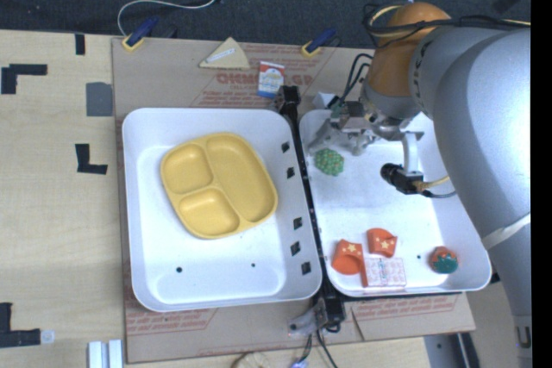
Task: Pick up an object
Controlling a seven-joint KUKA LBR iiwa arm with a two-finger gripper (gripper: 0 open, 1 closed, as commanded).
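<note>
The right bin [431, 211] holds a knobbly green object [329, 161] near its far left corner. Along its near edge lie two orange pieces [348, 256] [381, 242], a pink and white packet [383, 272] and a small red and green ball [443, 259]. My gripper [342, 132] hangs low over the bin's far end, just above and slightly right of the green object. I see nothing held in it. The wrist and its cabling hide the far right corner of the bin.
A yellow divided plate [218, 184] lies in the left bin [147, 271]. Behind the bins on the cardboard stand a small red and white carton [271, 79] and a tan wedge [226, 54]. The grey arm [483, 116] covers the right side.
</note>
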